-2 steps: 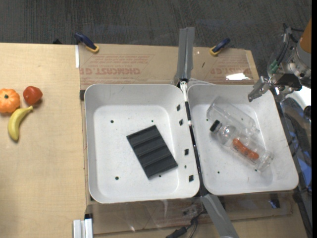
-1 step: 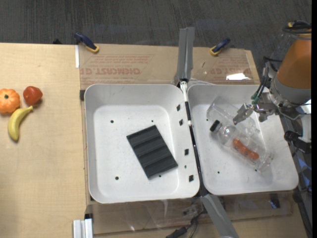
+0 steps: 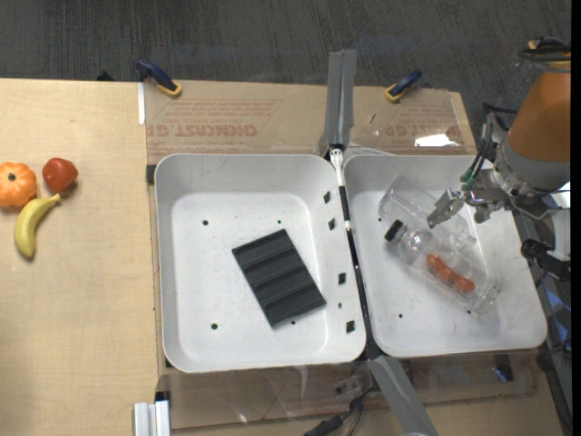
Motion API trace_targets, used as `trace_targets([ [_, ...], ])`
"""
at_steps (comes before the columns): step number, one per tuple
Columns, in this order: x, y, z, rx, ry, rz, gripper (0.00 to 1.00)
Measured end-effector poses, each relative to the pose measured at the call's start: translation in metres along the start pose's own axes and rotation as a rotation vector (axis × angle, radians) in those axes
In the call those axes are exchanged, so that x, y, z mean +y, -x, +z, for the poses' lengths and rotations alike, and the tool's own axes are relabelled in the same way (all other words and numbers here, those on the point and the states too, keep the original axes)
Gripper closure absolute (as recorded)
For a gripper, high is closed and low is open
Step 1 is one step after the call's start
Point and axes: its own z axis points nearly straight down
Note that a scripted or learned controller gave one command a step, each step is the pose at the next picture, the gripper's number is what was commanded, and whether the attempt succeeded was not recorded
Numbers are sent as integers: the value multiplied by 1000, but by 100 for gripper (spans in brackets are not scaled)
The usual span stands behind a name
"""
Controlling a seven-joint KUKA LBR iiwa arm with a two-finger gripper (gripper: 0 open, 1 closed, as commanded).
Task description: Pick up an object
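A clear plastic package (image 3: 440, 248) with orange pieces (image 3: 450, 273) inside and a small black cap (image 3: 393, 232) lies slantwise in the right bin (image 3: 508, 330). A dark grey ribbed block (image 3: 278, 277) lies flat in the left bin (image 3: 182, 243). My gripper (image 3: 461, 207) hangs over the upper right part of the right bin, just above the clear package's far end. Its fingers (image 3: 443, 211) are spread open, and I see nothing between them.
The grey arm with its orange band (image 3: 543, 116) enters from the right over the bin's edge. A divider (image 3: 348, 234) separates the two bins. A toy banana (image 3: 31, 224), tomato (image 3: 60, 174) and orange (image 3: 15, 185) sit on the wooden bench far left. Two clamps (image 3: 159, 77) hold the cardboard behind.
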Motion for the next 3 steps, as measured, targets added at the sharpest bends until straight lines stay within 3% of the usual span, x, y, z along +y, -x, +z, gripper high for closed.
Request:
trace_targets([
  [1,0,1,-9,-1,0,3,100],
  [2,0,1,-9,-1,0,2,0],
  [3,-36,5,76,0,1,57,0],
])
